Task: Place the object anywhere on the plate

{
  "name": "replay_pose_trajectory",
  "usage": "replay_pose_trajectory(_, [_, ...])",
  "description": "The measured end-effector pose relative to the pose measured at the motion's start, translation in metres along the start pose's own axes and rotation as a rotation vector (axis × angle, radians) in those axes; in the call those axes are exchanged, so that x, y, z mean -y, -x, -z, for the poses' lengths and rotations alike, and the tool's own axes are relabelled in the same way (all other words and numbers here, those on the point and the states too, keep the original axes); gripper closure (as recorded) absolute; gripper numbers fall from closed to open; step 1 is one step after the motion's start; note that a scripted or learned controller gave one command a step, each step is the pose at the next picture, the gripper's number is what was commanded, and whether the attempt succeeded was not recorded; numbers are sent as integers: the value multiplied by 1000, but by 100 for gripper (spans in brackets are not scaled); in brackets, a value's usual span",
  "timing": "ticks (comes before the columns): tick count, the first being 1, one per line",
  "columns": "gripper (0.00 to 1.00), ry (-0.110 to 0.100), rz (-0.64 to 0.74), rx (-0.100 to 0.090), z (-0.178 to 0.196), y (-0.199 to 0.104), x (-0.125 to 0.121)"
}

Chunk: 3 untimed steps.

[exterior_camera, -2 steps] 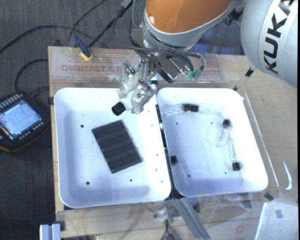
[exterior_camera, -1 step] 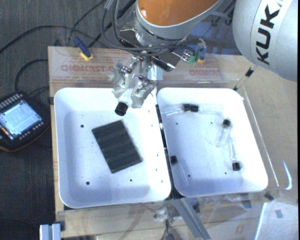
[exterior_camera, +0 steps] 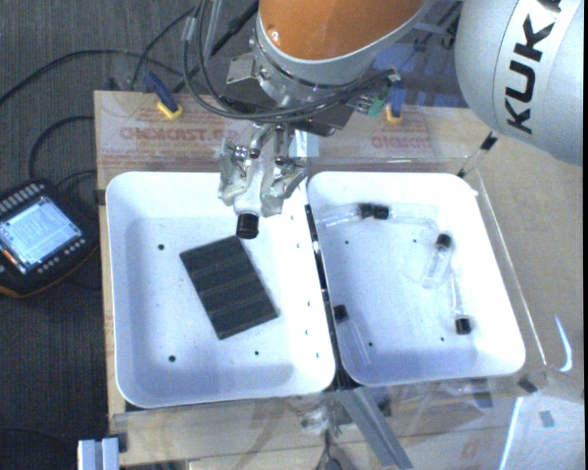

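a dark ribbed slab lies flat in the left bin, near its middle and turned at a slant to the bin's walls. the gripper hangs over the far right part of that bin, just beyond the slab's far end and apart from it. from this angle i cannot tell whether it is open or closed, or whether it has hold of anything. above it the arm's orange band and grey casing sit at the top of the view. in the right bin lie several clear plastic pieces with small black ends, spread along the far wall, the right side and the near left wall. both bins sit on a wooden board with red lettering, and 1 blue clamp grips its far left corner. a handheld pendant with a lit screen rests on the dark floor to the left of the bench.
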State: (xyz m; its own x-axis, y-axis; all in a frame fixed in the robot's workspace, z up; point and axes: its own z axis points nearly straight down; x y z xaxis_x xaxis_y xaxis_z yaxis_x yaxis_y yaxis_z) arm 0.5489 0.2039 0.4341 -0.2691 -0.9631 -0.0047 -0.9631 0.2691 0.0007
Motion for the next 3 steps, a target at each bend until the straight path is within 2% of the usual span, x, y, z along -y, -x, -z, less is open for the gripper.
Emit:
replay_pose_trajectory(1, [100,2,396,0,-29,9,-13])
replay_pose_trajectory(2, [100,3,545,-1,-58,32,5])
replay_pose_trajectory(3, [100,3,703,1,-98,47,57])
